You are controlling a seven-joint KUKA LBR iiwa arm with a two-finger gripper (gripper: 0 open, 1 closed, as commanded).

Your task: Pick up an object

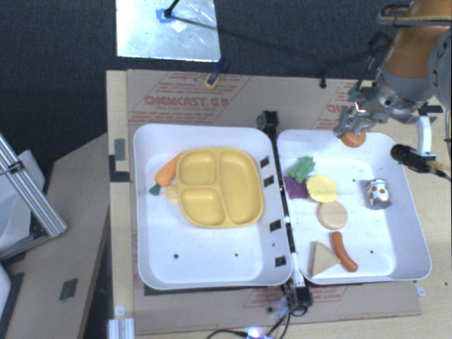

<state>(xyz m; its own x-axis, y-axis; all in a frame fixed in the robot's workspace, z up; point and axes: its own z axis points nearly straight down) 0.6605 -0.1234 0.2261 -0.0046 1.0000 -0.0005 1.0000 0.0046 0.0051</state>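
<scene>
My gripper point(352, 127) hangs over the far rim of the right bin point(406, 239). A small round orange object point(353, 139) sits between its fingertips, and the fingers are shut on it. Lower in the same bin lie a green leafy piece point(302, 168), a purple piece point(295, 188), a yellow disc point(322, 188), a cream disc point(332, 215), a red-orange sausage point(345, 251), a cream wedge point(323, 260) and a grey-and-white speckled object point(378, 193).
The left bin point(152, 249) holds a yellow three-compartment plate point(215, 187) with a carrot point(167, 169) at its left edge. A black divider point(279, 189) runs between the bins. A shiny metal sheet point(168, 20) lies beyond the bench.
</scene>
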